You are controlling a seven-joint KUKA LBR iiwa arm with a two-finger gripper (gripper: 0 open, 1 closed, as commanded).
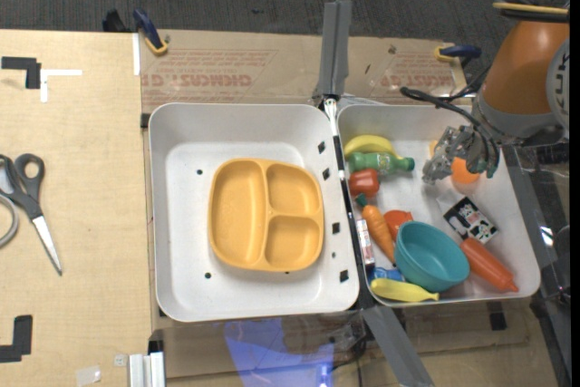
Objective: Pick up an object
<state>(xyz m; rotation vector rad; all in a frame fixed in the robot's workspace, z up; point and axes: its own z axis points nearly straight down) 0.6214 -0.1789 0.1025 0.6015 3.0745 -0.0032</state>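
Arm reached in from the right, tool (460,155) down in the far part of the right bin (518,195). A small orange object (466,172) sat right at the tool. Fingers were a grey blur against it, so I couldn't tell whether they were spread, closed, or actually gripping it. Not calling it a grasp.

Layout made sense for a pick trial: all the clutter was in the right bin, within the arm's reach. The left bin (172,222) carried just the yellow divided plate (266,215), probably the drop side.

Right bin contents:
- banana (369,144) at the far left, green bottle (379,162) just near of it
- red piece (364,182) by the divider
- carrot (379,231) leaning along the left wall
- teal bowl (432,255) in the near middle
- second yellow piece (404,289) at the near edge, partly under the bowl
- black-and-white box (469,220), with an orange carrot-like piece (489,264) near-right of it

Hard to read: a small blue item near the bowl was mostly hidden. The arm's upper body was cut off at the right. Scissors (33,199) lay on the tabletop (72,285) far left, well apart from it all.
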